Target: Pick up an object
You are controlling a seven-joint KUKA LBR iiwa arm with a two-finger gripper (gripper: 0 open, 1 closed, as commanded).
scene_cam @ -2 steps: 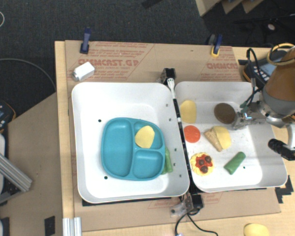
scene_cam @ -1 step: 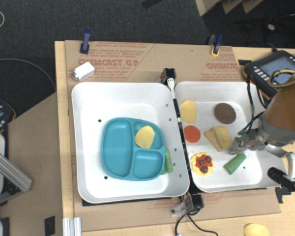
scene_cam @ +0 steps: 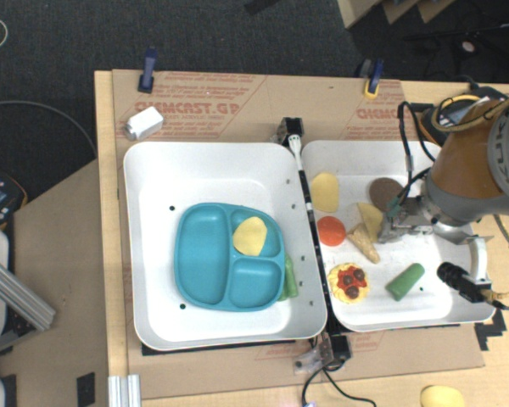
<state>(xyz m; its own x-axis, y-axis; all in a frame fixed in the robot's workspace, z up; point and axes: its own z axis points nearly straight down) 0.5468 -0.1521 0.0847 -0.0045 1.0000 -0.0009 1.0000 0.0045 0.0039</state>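
Yellow and soft-looking, a wedge of toy cheese (scene_cam: 366,231) lies in the right bin (scene_cam: 424,312), and the end effector (scene_cam: 396,225) hangs low just to its right, very near it, maybe touching. The cheese runs long from the top down toward the bottom left, so it sits slanted next to the end effector. It is too dark and small there to tell if the end effector is wide or narrow, and nothing can be seen held in it. A red ball (scene_cam: 332,231) sits just left of the cheese. A green pickle (scene_cam: 405,281) and a little pizza (scene_cam: 350,282) lie lower down. The left bin (scene_cam: 153,227) holds a blue tray (scene_cam: 205,261).
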